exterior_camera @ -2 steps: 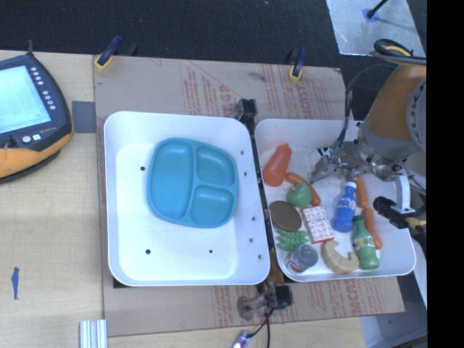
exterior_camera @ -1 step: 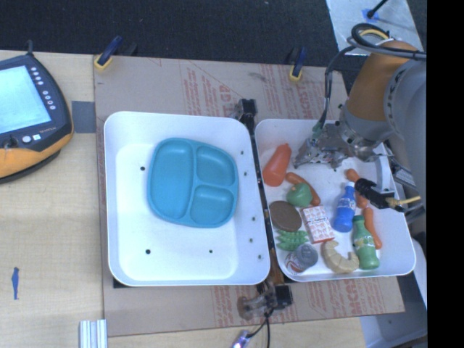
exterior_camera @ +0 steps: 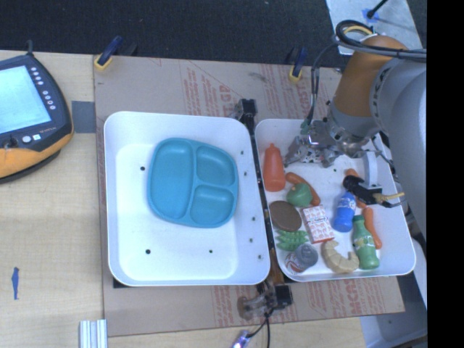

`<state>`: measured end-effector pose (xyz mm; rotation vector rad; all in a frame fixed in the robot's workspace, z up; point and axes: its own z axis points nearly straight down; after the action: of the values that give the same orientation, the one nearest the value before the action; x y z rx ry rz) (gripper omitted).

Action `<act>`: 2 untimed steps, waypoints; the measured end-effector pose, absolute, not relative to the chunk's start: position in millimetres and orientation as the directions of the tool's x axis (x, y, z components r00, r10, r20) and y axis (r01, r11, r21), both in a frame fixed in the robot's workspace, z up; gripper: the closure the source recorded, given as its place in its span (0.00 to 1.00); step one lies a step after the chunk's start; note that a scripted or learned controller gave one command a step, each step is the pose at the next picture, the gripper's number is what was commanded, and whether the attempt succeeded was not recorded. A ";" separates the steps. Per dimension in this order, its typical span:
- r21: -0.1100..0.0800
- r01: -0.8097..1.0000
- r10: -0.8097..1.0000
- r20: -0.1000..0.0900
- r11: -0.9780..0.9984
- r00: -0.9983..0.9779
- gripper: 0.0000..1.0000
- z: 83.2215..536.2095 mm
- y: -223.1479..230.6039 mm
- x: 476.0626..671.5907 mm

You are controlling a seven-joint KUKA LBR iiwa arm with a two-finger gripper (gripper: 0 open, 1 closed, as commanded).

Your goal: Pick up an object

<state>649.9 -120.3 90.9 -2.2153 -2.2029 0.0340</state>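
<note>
The hand hangs over the upper part of the right bin, near its far rim, at the end of the grey arm with the orange band. Whether it is released or clenched cannot be told from this angle, and nothing can be seen grasped in it. The things to pick all lie in this same bin. An orange bottle stands just to the left of the hand in the view, close to the bin's left wall. Just below the hand in the view lie an orange-red carrot-like piece and, touching it, a green rounded piece. Farther from the hand in that direction are a brown oval, a leafy green piece, a small red-and-white box and a blue bottle. Farthest from the hand, along the near rim, sit a grey can, a tan curved piece and a green bottle, with an orange carrot beside the green bottle. Well to the left of the hand, the left bin holds a blue divided plate. Both bins rest on a brown board on the surface, and a control pendant lies far to the left.
</note>
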 end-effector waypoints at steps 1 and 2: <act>-0.032 0.999 1.000 -0.005 -0.002 0.002 1.00 100.9 -121.9 649.0; -0.032 0.999 1.000 -0.005 -0.002 0.002 0.00 100.9 -121.8 649.0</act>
<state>649.0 -121.8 100.9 -2.2098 -2.2058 0.0411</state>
